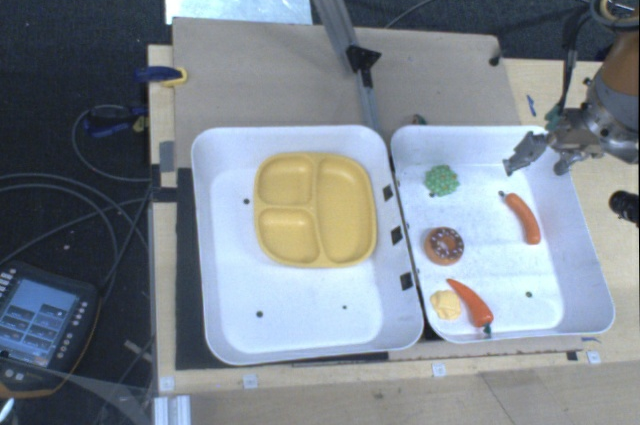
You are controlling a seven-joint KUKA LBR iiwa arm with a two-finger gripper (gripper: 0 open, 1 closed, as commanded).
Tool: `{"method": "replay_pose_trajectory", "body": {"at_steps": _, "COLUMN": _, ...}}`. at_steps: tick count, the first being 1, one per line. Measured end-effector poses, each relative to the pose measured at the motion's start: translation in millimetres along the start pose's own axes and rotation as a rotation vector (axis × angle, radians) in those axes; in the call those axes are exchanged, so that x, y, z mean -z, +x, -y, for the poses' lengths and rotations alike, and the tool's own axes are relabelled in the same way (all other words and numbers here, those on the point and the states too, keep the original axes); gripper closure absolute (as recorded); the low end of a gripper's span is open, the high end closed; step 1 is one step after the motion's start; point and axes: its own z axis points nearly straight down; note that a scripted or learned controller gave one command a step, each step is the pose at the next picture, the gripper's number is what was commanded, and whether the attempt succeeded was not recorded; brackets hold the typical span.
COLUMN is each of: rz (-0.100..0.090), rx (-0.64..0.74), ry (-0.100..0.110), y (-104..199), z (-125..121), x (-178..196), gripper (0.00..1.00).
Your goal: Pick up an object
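The jaws (541, 153) hang spread and empty at the right bin's (590, 298) far edge — the sausage (522, 217), nearest of 5 items, lies just below them, its long axis running roughly toward the bin's near-right corner.

A handheld control pendant (40, 323) sits at the lower left with its screen lit, black cables (100, 183) looping beside it, a blue-and-yellow clamp (160, 74) grips the bench edge (330, 43).
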Motion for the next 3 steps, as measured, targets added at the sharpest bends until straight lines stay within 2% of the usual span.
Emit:
{"method": "replay_pose_trajectory", "body": {"at_steps": 1, "rz": 0.000, "rx": 0.001, "ry": 0.000, "y": 0, "z": 0, "x": 0, "gripper": 0.00}}
{"method": "replay_pose_trajectory", "body": {"at_steps": 2, "rz": -0.001, "rx": 0.001, "ry": 0.005, "y": 8, "z": 2, "x": -59, "gripper": 0.00}}
{"method": "replay_pose_trajectory", "body": {"at_steps": 3, "rz": -0.001, "rx": 0.002, "ry": 0.004, "y": 10, "z": -3, "x": -102, "gripper": 0.00}}
